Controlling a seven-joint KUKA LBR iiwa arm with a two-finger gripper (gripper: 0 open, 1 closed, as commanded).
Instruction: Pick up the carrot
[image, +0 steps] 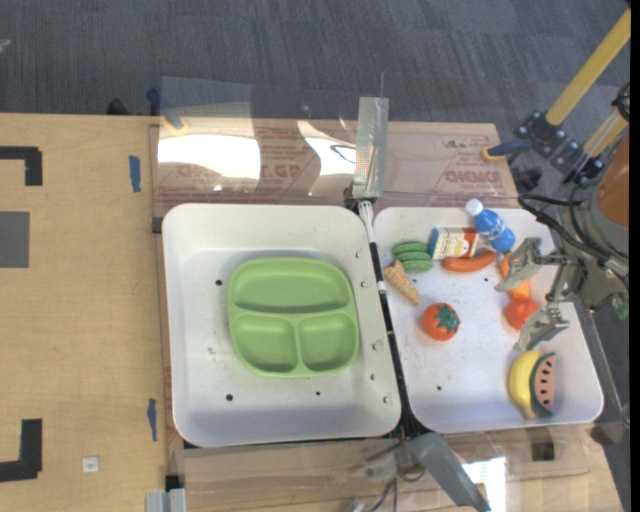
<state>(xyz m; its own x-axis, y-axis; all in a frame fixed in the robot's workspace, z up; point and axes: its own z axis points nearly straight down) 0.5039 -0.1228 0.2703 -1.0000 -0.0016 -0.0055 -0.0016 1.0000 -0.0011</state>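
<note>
The gripper (532, 292) hangs over the right side of the right bin (470, 405), its two metal fingers (521, 262) spread wide, one toward the bin's far side and one (543, 326) toward the near side. The carrot (519, 306) sits in the gap between them, an orange lump against the white floor; whether either finger touches it I cannot tell. Its shape is partly hidden by the fingers (only a short, stubby orange patch shows), so its long axis and the way it points cannot be read. Just nearer the camera lie a banana (520, 380) and a watermelon slice (543, 383), touching each other. A tomato (440, 320) rests mid-bin, an ice-cream cone (401, 280) close to the left wall, and a green pea pod (412, 256), small carton (452, 242), blue bottle (492, 226) and a red-orange sausage-like piece (468, 264) cluster along the far side. The left bin (200, 250) holds a green divided plate (240, 335).
</note>
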